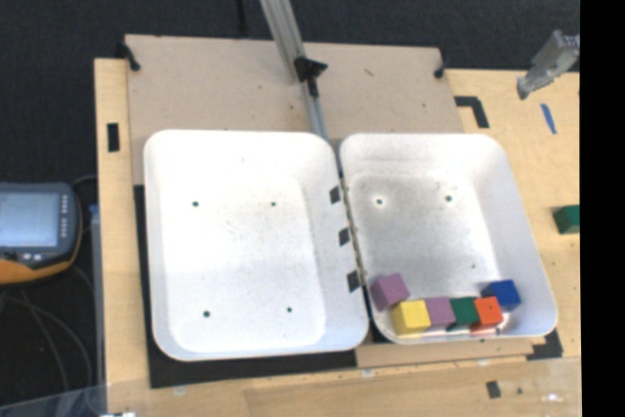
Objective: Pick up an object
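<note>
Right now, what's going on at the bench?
Nothing is being handled yet. The grey gripper sits at the far right edge of the view, off the bins, over the bench. The right white bin holds small blocks clustered along its near edge: a purple block, yellow block, second purple block, green block, orange block and blue block. All lie untouched.

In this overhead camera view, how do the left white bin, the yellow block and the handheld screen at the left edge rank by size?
1. left white bin
2. handheld screen, partly cut off
3. yellow block
</note>
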Controlling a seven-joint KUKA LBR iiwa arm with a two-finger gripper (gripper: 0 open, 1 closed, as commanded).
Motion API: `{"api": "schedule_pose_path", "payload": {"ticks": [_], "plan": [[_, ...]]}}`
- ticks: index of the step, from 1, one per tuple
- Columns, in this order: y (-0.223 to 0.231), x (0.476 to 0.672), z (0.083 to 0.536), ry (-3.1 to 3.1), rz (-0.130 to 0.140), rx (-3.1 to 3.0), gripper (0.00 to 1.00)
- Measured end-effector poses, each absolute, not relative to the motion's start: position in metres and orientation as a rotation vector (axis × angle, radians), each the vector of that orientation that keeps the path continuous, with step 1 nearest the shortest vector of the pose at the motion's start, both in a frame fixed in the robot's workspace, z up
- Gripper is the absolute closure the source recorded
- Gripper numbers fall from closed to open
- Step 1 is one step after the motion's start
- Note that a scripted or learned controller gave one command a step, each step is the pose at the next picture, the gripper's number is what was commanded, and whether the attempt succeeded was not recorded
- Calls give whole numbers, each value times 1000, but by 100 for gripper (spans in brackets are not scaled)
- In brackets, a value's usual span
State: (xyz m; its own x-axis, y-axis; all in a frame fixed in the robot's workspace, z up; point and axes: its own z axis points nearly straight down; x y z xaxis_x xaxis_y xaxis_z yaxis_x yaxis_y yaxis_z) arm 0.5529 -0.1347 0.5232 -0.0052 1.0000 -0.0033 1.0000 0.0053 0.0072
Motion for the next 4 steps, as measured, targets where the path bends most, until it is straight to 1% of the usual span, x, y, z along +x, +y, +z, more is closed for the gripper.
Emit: {"api": "schedule_pose_path", "payload": {"ticks": [1,2,3,4], "plan": [[-140,602,548,2221,2,2211,0],[-150,636,547,2225,0,2210,0],[-120,670,547,2223,2,2214,0],[-117,650,544,2221,0,2218,0]]}}
